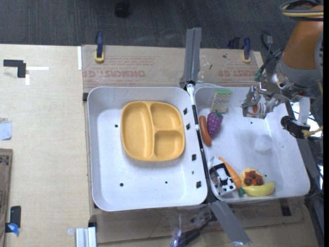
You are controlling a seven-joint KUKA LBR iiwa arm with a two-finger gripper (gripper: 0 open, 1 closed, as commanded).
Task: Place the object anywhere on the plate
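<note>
Camera view: smooth yellow three-section plate (pixel 152 130) in left bin (pixel 103 153); metal gripper (pixel 255 108) hovering, grip state unclear.

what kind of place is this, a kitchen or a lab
Most likely a robotics lab, not a kitchen: a robot arm reaches over two white bins clamped to a bench, holding toy food like a banana and a yellow divided plate.

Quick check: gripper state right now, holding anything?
Gripper: cannot be told; it hangs above the right bin, and nothing can be made out in it.
</note>
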